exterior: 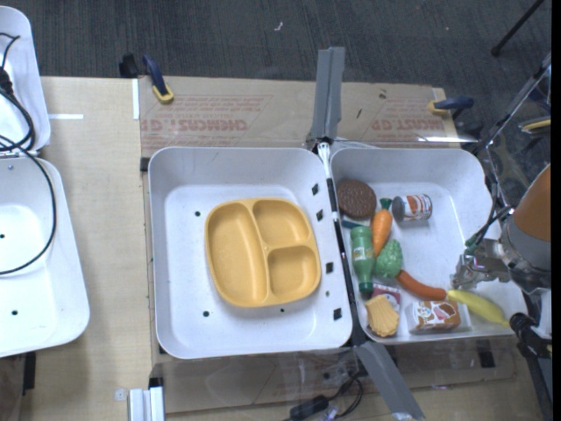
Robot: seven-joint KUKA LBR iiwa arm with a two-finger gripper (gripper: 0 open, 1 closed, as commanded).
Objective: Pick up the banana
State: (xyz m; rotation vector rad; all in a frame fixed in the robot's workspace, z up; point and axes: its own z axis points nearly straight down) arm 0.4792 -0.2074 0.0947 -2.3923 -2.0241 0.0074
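Yellow banana [478,305] lies at the right bin's [438,160] five o'clock corner, beside a red packet [436,317]. The gripper [473,270] hovers just at its eleven o'clock; its opening I cannot tell.

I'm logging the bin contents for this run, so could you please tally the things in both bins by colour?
Yellow: 2, the divided plate and the banana
Orange: 2, the carrot and the sausage
Green: 2, the bottle and the broccoli
Brown: 1, the cookie
Other: 3, the can, the cracker, the packet
Total: 10
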